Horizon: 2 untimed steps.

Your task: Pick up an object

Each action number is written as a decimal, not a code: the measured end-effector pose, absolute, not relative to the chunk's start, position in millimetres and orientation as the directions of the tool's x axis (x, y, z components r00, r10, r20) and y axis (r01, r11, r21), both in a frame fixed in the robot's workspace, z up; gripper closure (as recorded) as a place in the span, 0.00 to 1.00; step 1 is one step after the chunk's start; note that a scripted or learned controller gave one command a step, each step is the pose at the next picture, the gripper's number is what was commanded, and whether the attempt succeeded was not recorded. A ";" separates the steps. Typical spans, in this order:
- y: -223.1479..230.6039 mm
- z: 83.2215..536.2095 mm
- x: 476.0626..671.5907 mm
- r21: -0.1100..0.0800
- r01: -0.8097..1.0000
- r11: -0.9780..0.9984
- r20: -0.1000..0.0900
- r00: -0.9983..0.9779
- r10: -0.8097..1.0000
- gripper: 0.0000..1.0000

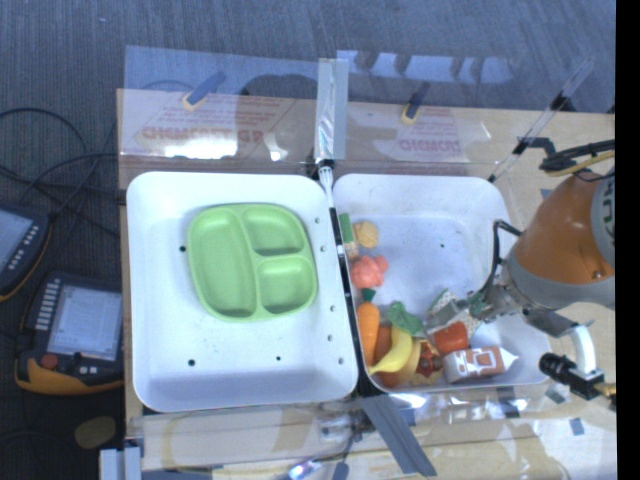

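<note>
Status: pick not completed. My pincer (456, 310) is low inside the right bin (420, 200), at the edge of the pile of toy food, and I cannot tell from the camera view whether it is apart or together, since the wrist and the clutter mask it. No object is seen clamped in it, so I count no grasp as made. Candidate objects, placed from the pincer: a red item (450, 336) lies just beside it on the near-edge side, possibly touching; contact cannot be confirmed. A white and orange carton (473, 364) lies just past the red item, toward the bin's near wall. A green item (404, 318) lies near the pincer, on the side toward the divider between the bins. Past it lie a banana (397, 353) and a carrot (368, 330), the carrot against the divider wall. A pink item (368, 270) and a pale yellow item (366, 234) lie well apart from the pincer, toward the far corner by the divider. A green divided plate (250, 261) rests in the left bin (150, 368), well apart across the divider. Remaining steps, in my judgement: confirm closure on one object, most likely the red item, then lift it clear of the pile. The crowded pile makes a slip or a double grab a risk.
</note>
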State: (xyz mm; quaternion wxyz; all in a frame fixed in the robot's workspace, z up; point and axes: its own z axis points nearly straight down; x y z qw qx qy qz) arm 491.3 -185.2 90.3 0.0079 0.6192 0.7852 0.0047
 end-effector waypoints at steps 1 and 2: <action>-186.6 97.8 493.3 0.020 0.972 0.232 -0.009 -0.232 0.973 1.00; -130.8 90.6 490.0 0.019 1.000 -0.018 -0.009 0.018 1.000 1.00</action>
